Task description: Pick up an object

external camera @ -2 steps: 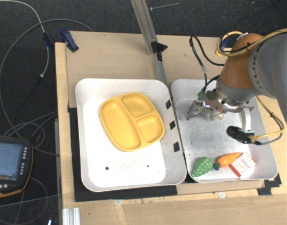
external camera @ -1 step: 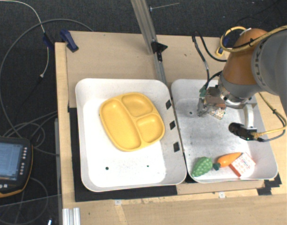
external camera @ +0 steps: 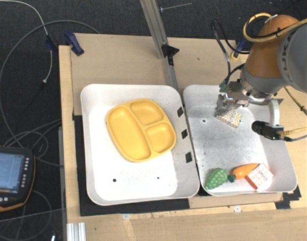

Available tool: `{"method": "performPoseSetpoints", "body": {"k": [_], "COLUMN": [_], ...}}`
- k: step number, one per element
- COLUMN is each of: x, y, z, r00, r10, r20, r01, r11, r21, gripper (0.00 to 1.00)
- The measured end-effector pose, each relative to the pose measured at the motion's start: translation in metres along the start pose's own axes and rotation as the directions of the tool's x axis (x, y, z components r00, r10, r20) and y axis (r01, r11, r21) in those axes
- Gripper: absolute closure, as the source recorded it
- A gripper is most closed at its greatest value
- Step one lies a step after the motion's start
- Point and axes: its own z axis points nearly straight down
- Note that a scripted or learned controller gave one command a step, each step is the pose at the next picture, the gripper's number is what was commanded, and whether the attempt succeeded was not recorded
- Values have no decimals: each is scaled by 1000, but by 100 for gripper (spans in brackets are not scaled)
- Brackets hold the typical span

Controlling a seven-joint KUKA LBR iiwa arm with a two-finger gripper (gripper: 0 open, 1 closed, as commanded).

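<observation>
Although the task names no particular object, you should treat the small patterned packet (external camera: 229, 117) as the likely target, since the gripper (external camera: 226, 106) stands right at it in the upper part of the right bin (external camera: 221, 149). The packet lies just under the fingers, tilted, and appears to touch them; whether the fingers are parted or clamped on it cannot be told from this angle.

Judged by its look, the packet is light, thin and somewhat crushable, with a slick printed face. You would do best to take it across its narrow width, near the middle, as an edge grip may let it swing or slip.

At the bin's near edge lie a green toy vegetable (external camera: 216, 178), an orange carrot (external camera: 244, 170) and a small carton (external camera: 259, 176), close together. The left bin (external camera: 93, 104) bears a yellow divided tray (external camera: 140, 129).
</observation>
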Motion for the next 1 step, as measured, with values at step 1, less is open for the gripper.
{"method": "performPoseSetpoints", "body": {"k": [1], "x": [0], "y": [2], "z": [-46], "r00": [1000], "r10": [0], "r20": [0], "r01": [0], "r11": [1000], "r21": [-1], "gripper": [100]}}
